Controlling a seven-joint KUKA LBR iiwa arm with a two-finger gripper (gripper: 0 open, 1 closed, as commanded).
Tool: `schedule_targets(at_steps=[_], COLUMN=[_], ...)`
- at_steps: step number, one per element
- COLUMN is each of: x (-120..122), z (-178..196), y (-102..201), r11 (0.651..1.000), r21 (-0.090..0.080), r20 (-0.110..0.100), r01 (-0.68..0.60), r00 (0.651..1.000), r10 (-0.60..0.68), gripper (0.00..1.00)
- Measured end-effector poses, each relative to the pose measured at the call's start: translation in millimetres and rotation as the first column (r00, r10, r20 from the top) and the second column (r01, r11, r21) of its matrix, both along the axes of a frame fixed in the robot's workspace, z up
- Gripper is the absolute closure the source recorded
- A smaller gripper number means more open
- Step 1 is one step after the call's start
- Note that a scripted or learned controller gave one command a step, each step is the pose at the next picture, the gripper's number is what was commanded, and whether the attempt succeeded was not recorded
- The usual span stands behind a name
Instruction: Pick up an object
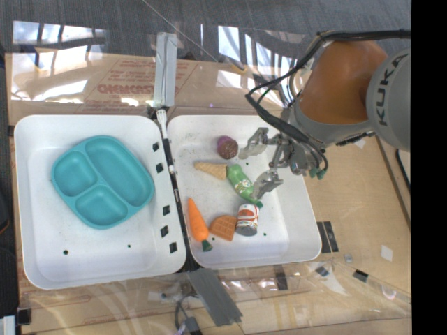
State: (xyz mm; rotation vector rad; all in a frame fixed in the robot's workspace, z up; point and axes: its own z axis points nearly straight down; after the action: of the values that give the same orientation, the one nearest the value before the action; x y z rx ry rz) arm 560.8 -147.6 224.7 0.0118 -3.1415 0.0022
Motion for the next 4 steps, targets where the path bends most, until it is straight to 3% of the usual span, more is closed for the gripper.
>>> schedule_targets(at_steps=[1,2,3,4], x=[-30,-29,-78,-75], z=[-127,-116,-125,-114], y=[6,8,-43,-42], r11=[0.985,0.987,0.997,0.997], r21=[0.001,0.001,-0.004,-0.006], r20=[0.015,0.011,0.017,0.022], r01=[0.170,0.162,-0.076,-0.083], r00=[0.985,0.987,0.997,0.996], r10=[-0.170,-0.162,0.076,0.083], gripper=[0.00,1.00,1.00,1.00])
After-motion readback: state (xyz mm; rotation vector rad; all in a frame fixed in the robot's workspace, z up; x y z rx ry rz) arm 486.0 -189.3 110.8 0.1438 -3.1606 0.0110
